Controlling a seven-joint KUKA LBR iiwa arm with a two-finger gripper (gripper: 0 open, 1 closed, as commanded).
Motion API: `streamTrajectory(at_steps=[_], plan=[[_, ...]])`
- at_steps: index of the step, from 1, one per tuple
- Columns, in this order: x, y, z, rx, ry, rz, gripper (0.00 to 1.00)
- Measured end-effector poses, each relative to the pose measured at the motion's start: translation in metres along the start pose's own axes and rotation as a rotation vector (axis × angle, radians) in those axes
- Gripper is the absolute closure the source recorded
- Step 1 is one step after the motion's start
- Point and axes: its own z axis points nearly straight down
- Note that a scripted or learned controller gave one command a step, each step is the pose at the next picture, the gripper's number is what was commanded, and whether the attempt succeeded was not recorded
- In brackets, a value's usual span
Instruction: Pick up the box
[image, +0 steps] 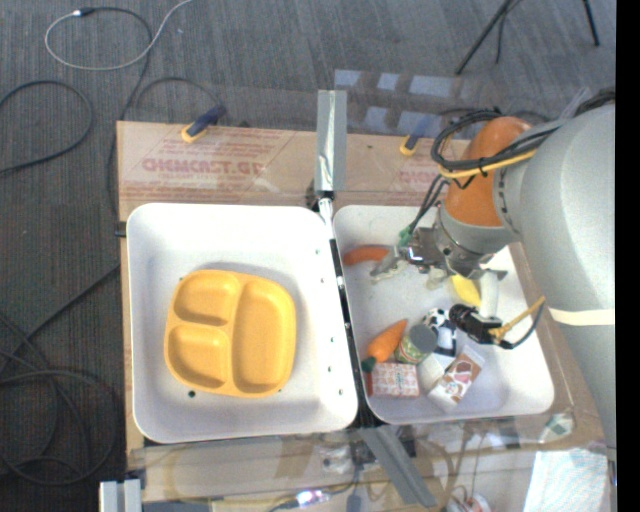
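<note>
The pincer (425, 262) hangs at twelve o'clock in the right white bin (530, 395); whether it is open or closed, I cannot tell. The small red-and-white patterned cardboard box (393, 380) lies at seven o'clock, beside an orange plastic carrot (386, 342).

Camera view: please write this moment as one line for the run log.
tool: over right bin, upper part | box: at bin's front edge, beside carrot, not held | left bin: yellow divided plate

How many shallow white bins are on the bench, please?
2: the left white bin holds a yellow divided plastic tray; the right white bin holds the jumbled small items.
</note>
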Motion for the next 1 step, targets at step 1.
streamTrajectory(at_steps=[1], plan=[[-0.0142, -0.0130, -0.0004, -0.002, 0.001, -0.261, 0.00]])
